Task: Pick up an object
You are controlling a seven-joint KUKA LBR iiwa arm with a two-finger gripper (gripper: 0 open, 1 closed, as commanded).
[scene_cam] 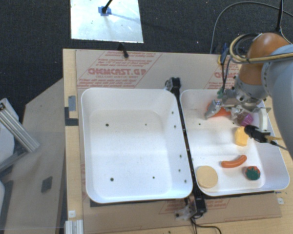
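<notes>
The claw (216, 109) hangs low over the far part of the right bin (278, 179), and I cannot tell its state. An orange object (223, 113) lies right beside it, touching or nearly so. A purple piece (247, 118) sits just past that, toward the arm. Nearer the camera from the claw lie a yellow block (241, 136), an orange sausage (233, 162), a tan disc (207, 176) and a green-red ball (253, 173). The left bin (88, 130) sits beside, on the counter (112, 67).

Even overhead light; glare on white bins (132, 99); slightly soft focus.
</notes>
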